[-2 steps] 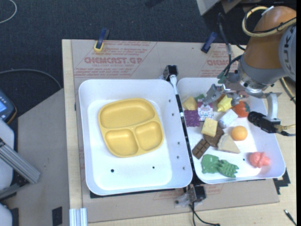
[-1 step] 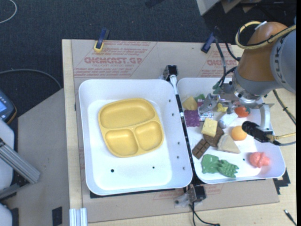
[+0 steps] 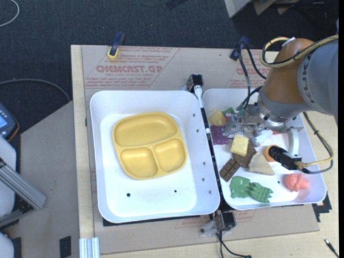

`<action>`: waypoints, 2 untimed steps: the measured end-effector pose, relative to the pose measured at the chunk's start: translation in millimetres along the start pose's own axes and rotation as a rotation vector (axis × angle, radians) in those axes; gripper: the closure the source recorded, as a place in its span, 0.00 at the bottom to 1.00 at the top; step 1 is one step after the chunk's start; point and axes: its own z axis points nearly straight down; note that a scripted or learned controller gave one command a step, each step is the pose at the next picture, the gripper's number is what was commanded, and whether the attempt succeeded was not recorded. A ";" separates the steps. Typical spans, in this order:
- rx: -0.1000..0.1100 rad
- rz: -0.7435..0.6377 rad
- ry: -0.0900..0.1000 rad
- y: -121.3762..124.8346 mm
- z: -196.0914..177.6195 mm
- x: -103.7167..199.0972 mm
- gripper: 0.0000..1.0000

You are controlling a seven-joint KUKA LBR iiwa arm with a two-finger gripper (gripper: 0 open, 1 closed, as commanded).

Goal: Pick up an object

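In the right bin (image 3: 313,196) my gripper (image 3: 245,127) hangs low over the upper left part, among the toys. Just below it sits a yellow block (image 3: 239,144), resting on a brown chocolate bar (image 3: 231,168). A purple piece (image 3: 219,135) lies to the gripper's left, and a pale yellow piece (image 3: 216,117) lies above that. A cream wedge (image 3: 261,166), a green toy (image 3: 250,190) and a pink ball-like toy (image 3: 295,182) lie nearer the front. I see nothing lifted off the bin floor.
The left bin (image 3: 156,200) holds a yellow divided plate (image 3: 149,144). A raised rim (image 3: 207,138) separates the two bins. The grey arm with its orange band (image 3: 287,71) comes in from the upper right, above the right bin's back.
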 end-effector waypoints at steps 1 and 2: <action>-0.016 -0.003 0.000 4.8 18.4 2.0 0.00; -0.010 0.001 -0.002 2.1 11.9 0.5 1.00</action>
